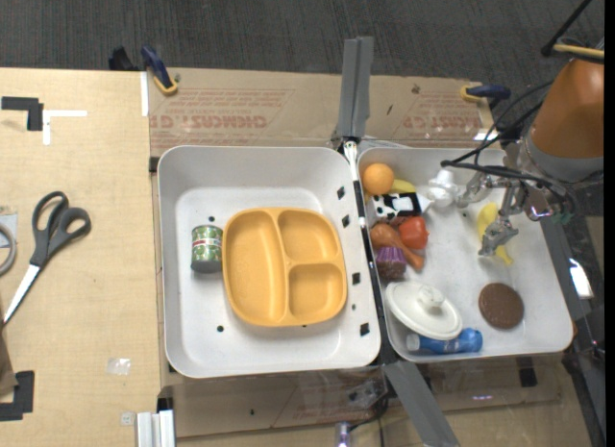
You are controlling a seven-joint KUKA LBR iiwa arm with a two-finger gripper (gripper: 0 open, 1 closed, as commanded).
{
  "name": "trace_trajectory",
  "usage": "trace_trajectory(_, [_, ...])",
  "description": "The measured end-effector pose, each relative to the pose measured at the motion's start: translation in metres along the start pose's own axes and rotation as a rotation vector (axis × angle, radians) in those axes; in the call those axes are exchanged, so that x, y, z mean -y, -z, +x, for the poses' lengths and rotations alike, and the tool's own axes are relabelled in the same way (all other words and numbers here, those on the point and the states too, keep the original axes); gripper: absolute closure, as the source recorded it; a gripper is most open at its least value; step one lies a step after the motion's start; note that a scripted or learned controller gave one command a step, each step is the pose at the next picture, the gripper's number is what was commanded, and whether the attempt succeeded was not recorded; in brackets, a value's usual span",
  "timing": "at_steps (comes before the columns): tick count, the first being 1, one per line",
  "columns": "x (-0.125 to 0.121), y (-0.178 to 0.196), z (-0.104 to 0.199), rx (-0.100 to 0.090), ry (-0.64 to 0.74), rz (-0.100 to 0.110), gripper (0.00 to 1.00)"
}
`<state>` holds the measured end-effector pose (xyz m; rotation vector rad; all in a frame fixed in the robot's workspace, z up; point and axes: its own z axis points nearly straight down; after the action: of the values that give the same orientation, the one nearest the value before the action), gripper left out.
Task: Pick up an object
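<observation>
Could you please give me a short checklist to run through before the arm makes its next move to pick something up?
1. Claw over the right bin: ok, it sits above the bin's far right part.
2. Target under the claw: ok, a yellow object lies right beside it.
3. Object already held: cannot tell, the claw's tip blurs into the yellow object.
4. Room around the target: ok, the brown disc and white lid lie apart from it.
5. Crowded spots to avoid: not ok, the orange ball, red tomato and purple piece cluster along the bin's left wall.
6. Cables near the wrist: cannot tell whether they will clear.
</observation>
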<state>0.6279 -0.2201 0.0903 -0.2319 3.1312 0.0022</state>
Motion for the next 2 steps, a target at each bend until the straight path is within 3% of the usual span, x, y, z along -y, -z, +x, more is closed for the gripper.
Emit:
trace_trajectory(1, [-0.0007,0.0082,-0.0019,0.003,0.002,0.0,1.0])
trace_trajectory(2, [-0.0007,0.0081,-0.0019,0.003,0.002,0.0,0.0])
